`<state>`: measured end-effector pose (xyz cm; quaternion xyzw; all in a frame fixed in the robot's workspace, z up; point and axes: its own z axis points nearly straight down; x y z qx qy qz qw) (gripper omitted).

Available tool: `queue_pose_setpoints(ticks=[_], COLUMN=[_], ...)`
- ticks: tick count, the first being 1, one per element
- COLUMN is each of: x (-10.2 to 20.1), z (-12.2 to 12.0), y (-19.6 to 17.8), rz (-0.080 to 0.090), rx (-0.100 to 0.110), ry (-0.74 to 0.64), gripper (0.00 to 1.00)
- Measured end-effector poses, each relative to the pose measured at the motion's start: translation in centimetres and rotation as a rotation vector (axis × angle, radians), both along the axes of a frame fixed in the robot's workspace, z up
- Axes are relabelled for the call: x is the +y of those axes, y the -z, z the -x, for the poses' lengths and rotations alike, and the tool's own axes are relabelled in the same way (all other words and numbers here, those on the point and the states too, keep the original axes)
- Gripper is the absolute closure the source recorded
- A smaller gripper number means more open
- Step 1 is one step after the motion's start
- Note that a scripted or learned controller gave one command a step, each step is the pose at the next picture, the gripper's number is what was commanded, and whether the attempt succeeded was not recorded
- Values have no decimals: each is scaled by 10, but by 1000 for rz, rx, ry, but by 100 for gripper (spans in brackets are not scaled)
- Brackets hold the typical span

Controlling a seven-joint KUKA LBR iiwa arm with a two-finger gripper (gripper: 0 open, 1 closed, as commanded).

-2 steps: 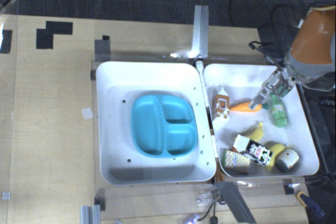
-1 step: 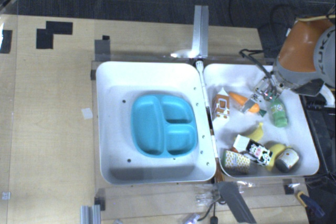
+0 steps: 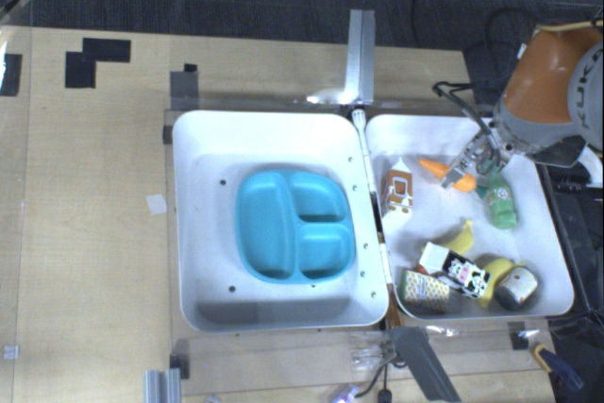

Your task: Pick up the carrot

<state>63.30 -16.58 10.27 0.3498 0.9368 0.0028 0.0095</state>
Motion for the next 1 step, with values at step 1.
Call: queue_pose_setpoints(ticks=[1], x=[29], z=[25], y=[-133], rz=[-1], rx=[9], ry=[91], gripper=[100])
